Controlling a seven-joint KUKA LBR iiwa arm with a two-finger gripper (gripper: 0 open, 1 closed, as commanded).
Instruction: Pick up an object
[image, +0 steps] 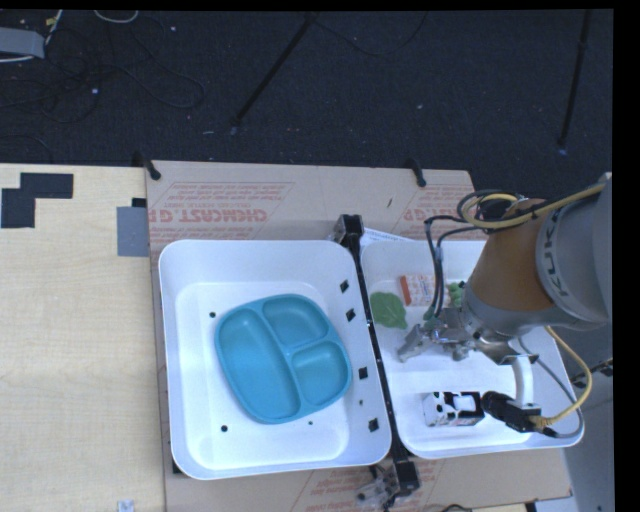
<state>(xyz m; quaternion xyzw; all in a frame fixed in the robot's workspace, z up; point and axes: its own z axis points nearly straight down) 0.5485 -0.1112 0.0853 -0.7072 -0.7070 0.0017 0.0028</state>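
Camera view showed the gripper (425, 340) low in the right bin (560, 440), finger state impossible to tell, beside a green object (389, 310). A blue divided plate (283, 356) lay in the left bin (190, 270).

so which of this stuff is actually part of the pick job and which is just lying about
Part of the job:
- tool, low in the right bin
- green leafy item
- orange and white packet
- black and white object

Just lying about:
- blue divided plate in the left bin
- cardboard sheet under the bins
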